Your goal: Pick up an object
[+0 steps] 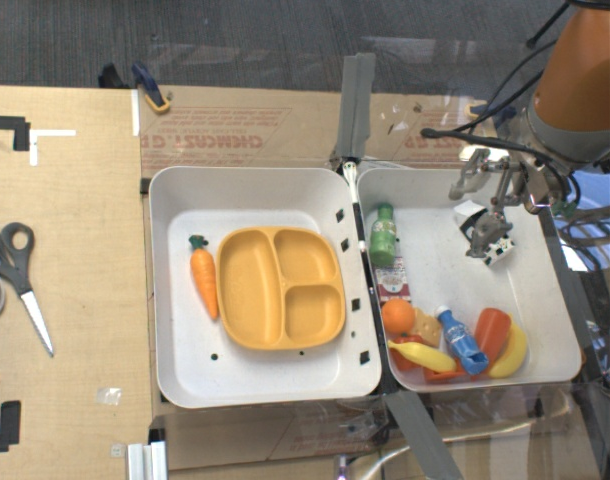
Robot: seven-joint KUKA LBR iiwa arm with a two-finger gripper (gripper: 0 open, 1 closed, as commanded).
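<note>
Objects — a green bottle (384,233), an orange (397,317), a banana (423,356), a blue bottle (462,340) — lie in the right bin (440,200). The gripper (488,240) hangs above its far side; whether it is parted or closed is unclear.

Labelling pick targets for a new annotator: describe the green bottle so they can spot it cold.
Start at the right-hand white bin, the one the arm reaches into. Follow its left wall, next to the divider between the bins, to the far end: the green bottle lies there, white cap pointing away. It sits apart from the pile of toy food in the near corner, and it is the bin's one green thing.
</note>
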